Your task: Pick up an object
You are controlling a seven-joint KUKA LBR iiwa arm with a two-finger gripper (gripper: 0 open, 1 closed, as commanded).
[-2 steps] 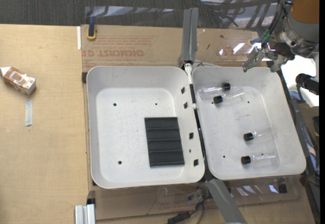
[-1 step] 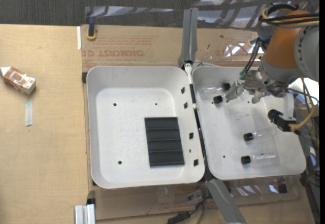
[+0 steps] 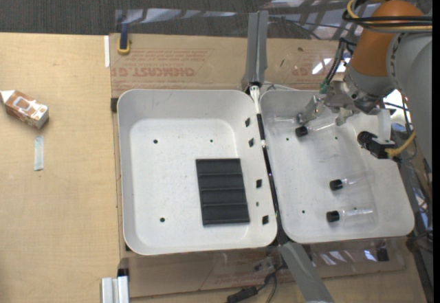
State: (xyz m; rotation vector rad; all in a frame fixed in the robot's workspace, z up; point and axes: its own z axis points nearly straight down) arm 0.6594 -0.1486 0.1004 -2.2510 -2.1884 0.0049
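Right bin (image 3: 385, 226) holding three clear black-capped tubes: one far left (image 3: 313, 126) beside the claw (image 3: 335, 104), two near (image 3: 342, 184) (image 3: 347, 214); claw opening cannot be told; left bin (image 3: 137, 226) holding black ribbed block (image 3: 221, 191)

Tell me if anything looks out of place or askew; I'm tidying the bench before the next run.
One thing stands out: a small orange-and-white carton lies tilted on the wooden bench, far left of both bins. The black ridged block lies square in the left bin; three clear tubes are scattered in the right bin.
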